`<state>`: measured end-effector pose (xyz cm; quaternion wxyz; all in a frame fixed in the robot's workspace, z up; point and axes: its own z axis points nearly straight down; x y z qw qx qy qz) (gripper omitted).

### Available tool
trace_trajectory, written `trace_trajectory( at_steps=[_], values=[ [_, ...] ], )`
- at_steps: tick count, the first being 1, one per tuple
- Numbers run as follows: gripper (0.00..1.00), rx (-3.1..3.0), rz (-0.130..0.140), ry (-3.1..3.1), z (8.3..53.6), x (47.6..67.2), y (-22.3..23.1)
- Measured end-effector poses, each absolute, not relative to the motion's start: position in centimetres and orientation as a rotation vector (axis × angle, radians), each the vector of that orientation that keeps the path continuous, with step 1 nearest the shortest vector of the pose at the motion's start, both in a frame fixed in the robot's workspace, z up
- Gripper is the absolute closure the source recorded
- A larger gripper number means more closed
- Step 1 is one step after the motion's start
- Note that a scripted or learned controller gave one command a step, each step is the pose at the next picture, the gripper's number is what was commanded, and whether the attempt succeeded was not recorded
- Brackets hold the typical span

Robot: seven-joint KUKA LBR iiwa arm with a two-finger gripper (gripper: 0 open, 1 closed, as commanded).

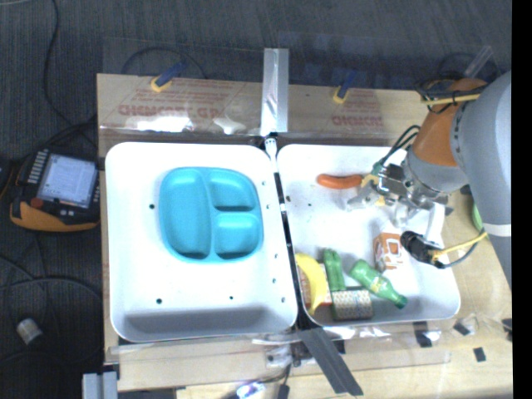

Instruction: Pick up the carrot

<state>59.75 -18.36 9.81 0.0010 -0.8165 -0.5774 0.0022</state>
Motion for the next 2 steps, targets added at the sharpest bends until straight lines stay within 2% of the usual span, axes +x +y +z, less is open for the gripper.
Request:
trace_trajectory(
  at_steps=[1, 2],
  values=[
    [0.00, -2.461, -0.008, -1.966, 9.0, 50.6, -17.0],
    [0.00, -2.844, 0.010, -1.333, 10.8, 55.8, -14.1]
  ],
)
